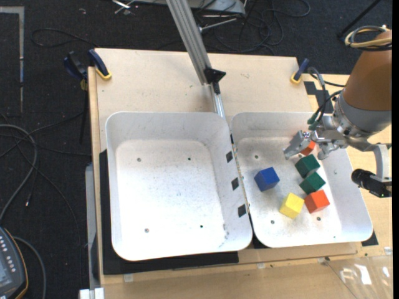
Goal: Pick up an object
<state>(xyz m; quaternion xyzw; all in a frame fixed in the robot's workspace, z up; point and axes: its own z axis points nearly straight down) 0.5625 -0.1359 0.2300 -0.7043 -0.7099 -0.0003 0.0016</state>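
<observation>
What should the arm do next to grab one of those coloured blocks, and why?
Probably a short drop straight down. The gripper hangs in the right bin, just over a small orange piece and the upper green block, with no block clearly between its fingers. The blue block, yellow block and red block lie farther off, so the nearest target looks best.
</observation>
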